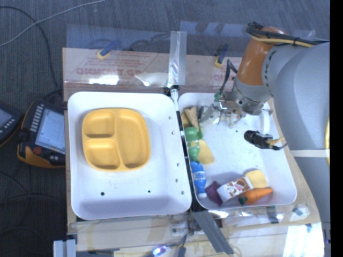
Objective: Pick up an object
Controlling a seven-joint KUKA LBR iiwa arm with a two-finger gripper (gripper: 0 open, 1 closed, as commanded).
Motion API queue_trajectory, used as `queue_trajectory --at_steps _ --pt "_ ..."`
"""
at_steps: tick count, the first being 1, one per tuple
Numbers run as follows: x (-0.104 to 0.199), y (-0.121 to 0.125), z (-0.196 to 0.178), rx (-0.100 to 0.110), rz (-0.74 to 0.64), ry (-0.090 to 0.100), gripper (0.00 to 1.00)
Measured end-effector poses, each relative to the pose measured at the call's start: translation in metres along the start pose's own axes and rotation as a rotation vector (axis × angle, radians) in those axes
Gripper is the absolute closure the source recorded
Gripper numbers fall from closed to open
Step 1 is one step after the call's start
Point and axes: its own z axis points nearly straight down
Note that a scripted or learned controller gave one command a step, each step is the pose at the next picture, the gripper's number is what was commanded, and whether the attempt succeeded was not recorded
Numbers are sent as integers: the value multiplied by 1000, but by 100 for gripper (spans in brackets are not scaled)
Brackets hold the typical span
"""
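In the camera view, the end effector [217, 113] hangs low over the right bin's [284, 194] far left corner, near a yellow item [190, 117] at the dividing wall, probably lining up a pick; I cannot tell its state. Other candidates crowd the near edge: a carrot [256, 195] touching a small carton [234, 189], its label unreadable. The left bin [128, 197] holds a yellow divided plate [115, 138].
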Motion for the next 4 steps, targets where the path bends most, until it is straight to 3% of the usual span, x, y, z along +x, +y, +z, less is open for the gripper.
queue_trajectory --at_steps 1,4 --pt "-1 1 15 5 -3 -7 0" --pt "-32 2 -4 -6 26 4 0"
